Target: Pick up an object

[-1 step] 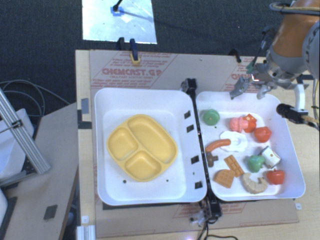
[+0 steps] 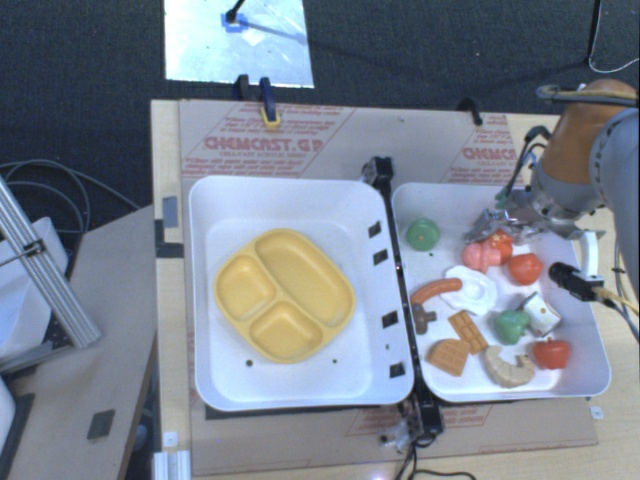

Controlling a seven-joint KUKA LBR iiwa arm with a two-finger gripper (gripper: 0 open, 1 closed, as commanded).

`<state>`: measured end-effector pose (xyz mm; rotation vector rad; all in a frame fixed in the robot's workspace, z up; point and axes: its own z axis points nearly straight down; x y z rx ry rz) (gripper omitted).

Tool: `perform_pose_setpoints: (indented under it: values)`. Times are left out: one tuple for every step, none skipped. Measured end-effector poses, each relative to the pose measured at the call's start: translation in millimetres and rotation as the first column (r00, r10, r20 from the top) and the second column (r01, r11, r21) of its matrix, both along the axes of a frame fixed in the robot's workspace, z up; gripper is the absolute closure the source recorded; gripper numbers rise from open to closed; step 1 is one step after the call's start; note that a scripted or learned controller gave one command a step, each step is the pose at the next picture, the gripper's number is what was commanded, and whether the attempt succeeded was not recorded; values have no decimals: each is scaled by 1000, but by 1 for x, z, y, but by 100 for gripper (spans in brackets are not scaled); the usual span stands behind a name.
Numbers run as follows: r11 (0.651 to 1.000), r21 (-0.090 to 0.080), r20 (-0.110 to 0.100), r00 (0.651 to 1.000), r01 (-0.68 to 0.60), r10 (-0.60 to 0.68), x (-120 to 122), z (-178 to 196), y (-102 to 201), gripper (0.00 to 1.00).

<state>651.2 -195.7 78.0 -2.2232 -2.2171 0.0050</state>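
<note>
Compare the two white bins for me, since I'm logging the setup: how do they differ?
The left bin holds a single yellow divided tray; the right bin holds many small toy foods, such as a green ball. The gripper is at the right bin, not the left. Both are shallow and white.

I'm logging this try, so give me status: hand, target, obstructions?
Hand low at right bin back edge, over pink toy. Grip state unclear. Red toy and fried egg crowd it.
</note>
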Motion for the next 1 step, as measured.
perform_pose_setpoints:
  values:
    - [1000, -1, 10, 1000, -6, 6, 4, 19, 3, 100]
